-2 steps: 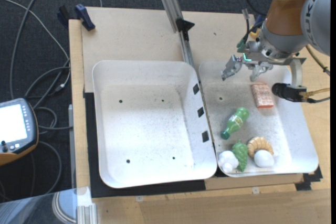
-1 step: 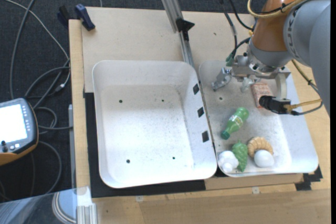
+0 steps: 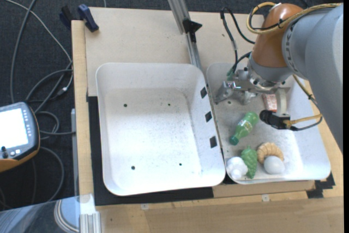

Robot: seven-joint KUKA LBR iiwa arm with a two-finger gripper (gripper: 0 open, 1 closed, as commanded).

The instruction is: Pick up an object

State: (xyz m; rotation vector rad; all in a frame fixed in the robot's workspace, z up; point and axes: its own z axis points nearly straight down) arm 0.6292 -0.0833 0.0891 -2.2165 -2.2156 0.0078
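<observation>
Dark carpet with loose grey cables surrounds a pale wooden table (image 3: 136,35) that carries two shallow white bins side by side. On the left, the left bin (image 3: 109,95) has a speckled floor. Beside it, the right bin (image 3: 311,163) holds a small cluster of things: a green bottle (image 3: 244,127) lying tilted near the middle, a white ball (image 3: 236,166) at the front rim, a green leafy toy (image 3: 250,161) just beside it, and a tan ridged piece (image 3: 268,149) touching a white egg-like object (image 3: 274,165). Reaching in from the right, the grey arm with its orange band (image 3: 272,46) hangs over the back of the right bin. Its gripper (image 3: 235,90) sits low near the bin's divider, above the bottle and apart from it. Whether the fingers are open or closed I cannot tell; they seem hidden under the wrist.
</observation>
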